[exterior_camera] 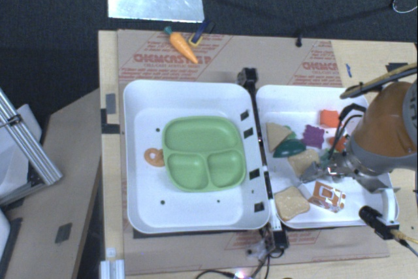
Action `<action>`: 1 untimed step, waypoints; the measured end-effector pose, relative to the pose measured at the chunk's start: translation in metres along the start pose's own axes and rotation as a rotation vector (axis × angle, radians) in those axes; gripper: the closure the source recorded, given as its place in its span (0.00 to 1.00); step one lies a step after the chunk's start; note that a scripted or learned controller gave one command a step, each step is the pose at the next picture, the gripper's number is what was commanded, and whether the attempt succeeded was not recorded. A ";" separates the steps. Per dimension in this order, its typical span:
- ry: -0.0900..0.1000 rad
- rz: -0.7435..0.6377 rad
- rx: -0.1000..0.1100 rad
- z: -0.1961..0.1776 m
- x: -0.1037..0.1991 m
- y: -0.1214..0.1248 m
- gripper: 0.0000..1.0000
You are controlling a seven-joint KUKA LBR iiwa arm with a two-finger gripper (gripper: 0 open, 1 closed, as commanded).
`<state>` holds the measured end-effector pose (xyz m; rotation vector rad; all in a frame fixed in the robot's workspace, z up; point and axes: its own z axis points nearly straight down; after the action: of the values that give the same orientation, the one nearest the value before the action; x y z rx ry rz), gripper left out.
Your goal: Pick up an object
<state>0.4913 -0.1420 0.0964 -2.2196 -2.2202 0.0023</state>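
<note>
Camera view, from above at a slant. My arm (385,127) comes in from the right and is bent low over the right bin (287,96). My pincer (324,171) sits down among the toys there, close over the bin floor; whether it is apart or together I cannot tell, since the wrist housing covers most of it and the tip is blurred. Nothing visibly sits in it, so I log no hold.

Candidates in the right bin: a tan wedge (278,134), a dark green piece (285,149), a purple block (313,136), an orange block (329,117), a toast slice (291,203) at the near edge, and a waffle-like square (327,195) just below my pincer. The pieces lie loose and crowded, some touching, which I judge makes a clean single pick awkward. The nearest targets look to be the waffle-like square and the pale piece under the tip.

Left bin (140,140): a green divided plate (200,152) lies flat at centre, a small pretzel (154,157) beside its left edge. A toy carrot (183,47) lies outside on the cardboard behind the bins.
</note>
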 end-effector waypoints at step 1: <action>0.000 -0.001 -0.003 0.012 0.000 0.001 0.00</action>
<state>0.4918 -0.1416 0.0840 -2.2200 -2.2220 -0.0007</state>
